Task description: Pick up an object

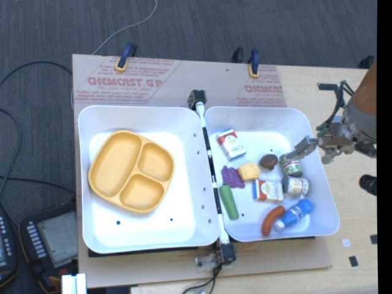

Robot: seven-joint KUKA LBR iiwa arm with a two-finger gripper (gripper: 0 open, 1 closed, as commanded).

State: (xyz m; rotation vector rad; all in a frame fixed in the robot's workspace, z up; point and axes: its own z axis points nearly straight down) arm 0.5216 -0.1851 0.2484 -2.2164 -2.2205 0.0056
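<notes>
The right bin (306,120) holds several small things. At its right side a green can (290,164) lies tilted, with a second can (297,185) just below it. Around them are a brown piece (268,161), a yellow piece (248,171), purple grapes (231,176), a red and white box (231,144), another red and white pack (268,190), a green cucumber (229,202), a red sausage (272,220) and a blue bottle (295,214). My gripper (312,148) hangs over the bin's right rim, just up and right of the green can. Nothing shows in its grasp.
The left bin (184,225) holds a yellow divided plate (131,171). A black bar with a clamp (208,158) runs between the two bins. Blue clamps (126,55) pin the board at the back. Cables and a pendant (49,241) lie on the floor at the left.
</notes>
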